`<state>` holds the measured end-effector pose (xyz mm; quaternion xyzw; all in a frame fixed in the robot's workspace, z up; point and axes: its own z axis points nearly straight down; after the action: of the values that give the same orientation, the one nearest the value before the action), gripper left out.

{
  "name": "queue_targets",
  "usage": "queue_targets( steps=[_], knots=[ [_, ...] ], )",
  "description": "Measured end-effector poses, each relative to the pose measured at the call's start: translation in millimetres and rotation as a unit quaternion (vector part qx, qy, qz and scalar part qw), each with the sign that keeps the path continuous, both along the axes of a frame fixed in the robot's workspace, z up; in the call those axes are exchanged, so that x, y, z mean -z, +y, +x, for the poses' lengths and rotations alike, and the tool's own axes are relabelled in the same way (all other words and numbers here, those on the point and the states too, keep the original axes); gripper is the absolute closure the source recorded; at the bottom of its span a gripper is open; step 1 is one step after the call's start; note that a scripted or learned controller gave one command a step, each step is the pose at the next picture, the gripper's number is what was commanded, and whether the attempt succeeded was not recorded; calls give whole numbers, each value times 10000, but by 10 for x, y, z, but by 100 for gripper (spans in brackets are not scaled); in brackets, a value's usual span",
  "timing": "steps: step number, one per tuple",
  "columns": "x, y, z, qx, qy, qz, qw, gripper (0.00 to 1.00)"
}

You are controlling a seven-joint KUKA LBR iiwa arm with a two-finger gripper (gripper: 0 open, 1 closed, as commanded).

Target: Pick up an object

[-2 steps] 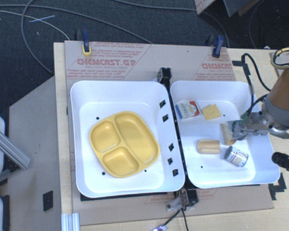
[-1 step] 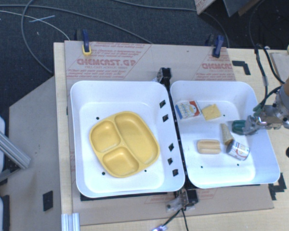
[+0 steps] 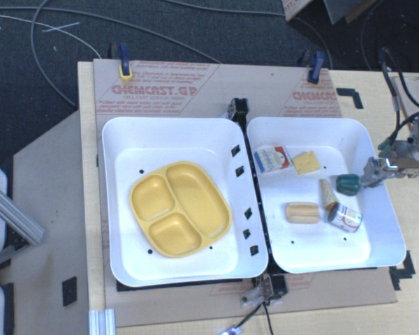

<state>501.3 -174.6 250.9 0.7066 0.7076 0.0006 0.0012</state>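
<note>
Gripper (image 3: 374, 171) at right bin's (image 3: 377, 250) right rim; grip state unclear. Green object (image 3: 348, 183) just beside fingertips, touching or not unclear.

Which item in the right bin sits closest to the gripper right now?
The green object, at the gripper. The other items, the yellow block, the blue-and-white packet, the tan bun-shaped piece and the small can, lie farther left or below.

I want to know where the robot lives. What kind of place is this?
Probably a robot testing lab, not a kitchen. Two shallow white plastic bins sit on a wooden board held by blue clamps, with loose grey cables on dark carpet. A yellow divided plastic plate looks like practice gear.
</note>
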Motion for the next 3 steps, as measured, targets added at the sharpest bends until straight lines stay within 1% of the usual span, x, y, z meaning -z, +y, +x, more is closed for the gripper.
queue_targets(
  steps=[1, 2, 3],
  knots=[
    [51, 418, -36, 0, 22, 11, 10000, 100],
    [-11, 887, -1, -3, 14, 11, 10000, 100],
    [-31, 1461, 67, -13, 10, 11, 10000, 100]
  ],
)
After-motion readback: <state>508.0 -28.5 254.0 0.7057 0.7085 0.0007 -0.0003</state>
